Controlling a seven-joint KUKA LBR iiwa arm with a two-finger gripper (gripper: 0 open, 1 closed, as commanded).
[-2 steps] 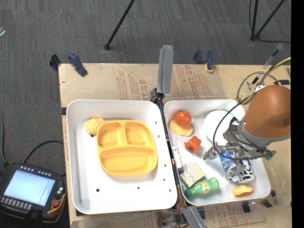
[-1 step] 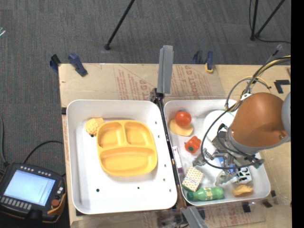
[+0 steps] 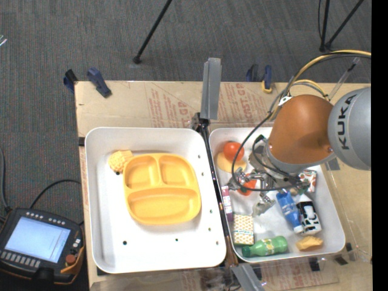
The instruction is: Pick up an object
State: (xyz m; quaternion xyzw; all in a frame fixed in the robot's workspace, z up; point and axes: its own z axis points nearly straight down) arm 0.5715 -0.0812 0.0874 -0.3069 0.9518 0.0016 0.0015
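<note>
Overhead slanted view of the bench (image 3: 139,102), which is bearing two shallow white bins side by side; the left bin (image 3: 100,235) is holding a yellow divided tray (image 3: 162,188) lying flat near its middle, with a small pale yellow lumpy piece (image 3: 119,159) touching the tray's far left corner; the right bin (image 3: 335,226) is holding the clutter of candidate objects.

The arm (image 3: 348,129), grey with an orange band (image 3: 301,132), is reaching in from the right and hanging over the far half of the right bin; the gripper (image 3: 259,194) is pointing down into the middle of that bin among the objects; how far its jaws are standing apart cannot be told, since cables and clutter are masking them, and no object is visibly sitting between them.

Objects in the right bin: a red ball-like item (image 3: 233,150) is sitting at the far left, partly under the wrist; a small red piece (image 3: 245,187) is lying just beside the gripper; a blue bottle (image 3: 288,208) is lying slantwise to the right of the gripper; a black-and-white item (image 3: 309,217) is touching the bottle's right side; a green bottle (image 3: 265,246) is lying along the near wall; a checked yellow packet (image 3: 243,229) is lying just far of it; an orange-tan piece (image 3: 310,242) is resting in the near right corner.

A teach pendant (image 3: 37,242) is lying on the floor at the near left.
</note>
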